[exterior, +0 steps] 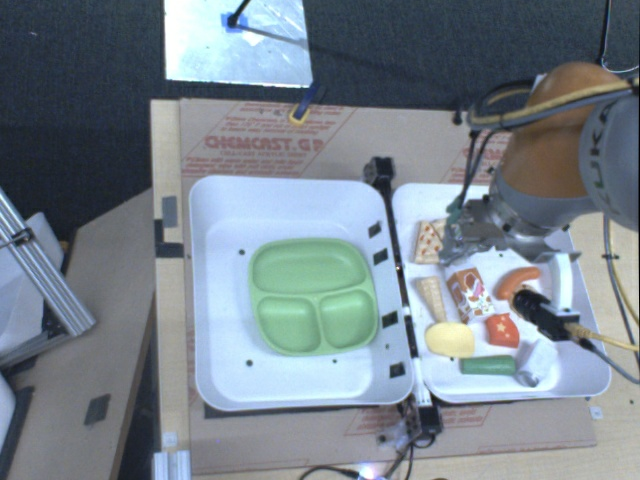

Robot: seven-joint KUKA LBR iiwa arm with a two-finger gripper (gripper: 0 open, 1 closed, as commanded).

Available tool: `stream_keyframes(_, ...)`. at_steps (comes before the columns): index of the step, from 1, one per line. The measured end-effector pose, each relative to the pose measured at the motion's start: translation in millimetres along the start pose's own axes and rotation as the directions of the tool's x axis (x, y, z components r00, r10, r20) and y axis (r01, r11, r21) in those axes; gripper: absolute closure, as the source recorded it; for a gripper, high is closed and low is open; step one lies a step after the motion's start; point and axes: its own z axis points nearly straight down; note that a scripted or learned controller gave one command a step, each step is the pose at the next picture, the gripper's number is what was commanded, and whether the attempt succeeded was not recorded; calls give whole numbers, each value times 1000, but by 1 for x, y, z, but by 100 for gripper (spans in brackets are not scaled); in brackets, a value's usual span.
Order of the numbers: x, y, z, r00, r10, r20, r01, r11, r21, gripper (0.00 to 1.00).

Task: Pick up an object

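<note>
The right bin [585, 368] holds several toy foods: a cracker [429, 240], a cone [433, 297], a red-and-white packet [469, 292], an orange sausage [520, 281], a red piece [503, 329], a yellow lemon-like piece [450, 340] and a green pepper [487, 366]. My gripper [461, 249] hangs over the bin's upper part, between the cracker and the packet, just above them. Nothing shows between its tips.
A green three-compartment plate [310, 295] lies in the left bin [225, 268]. A black divider [392, 268] runs between the bins. A black cable connector [540, 313] with a yellow lead lies over the right bin's right side. The arm's orange band [560, 118] looms above.
</note>
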Motion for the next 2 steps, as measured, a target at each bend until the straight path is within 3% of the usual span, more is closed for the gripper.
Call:
stream_keyframes(1, 19, -3, 13, 1000, 4, 2, -4, 1000, 0, 100)
stream_keyframes(2, 14, -8, 15, 1000, 10, 3, -10, 1000, 0, 100)
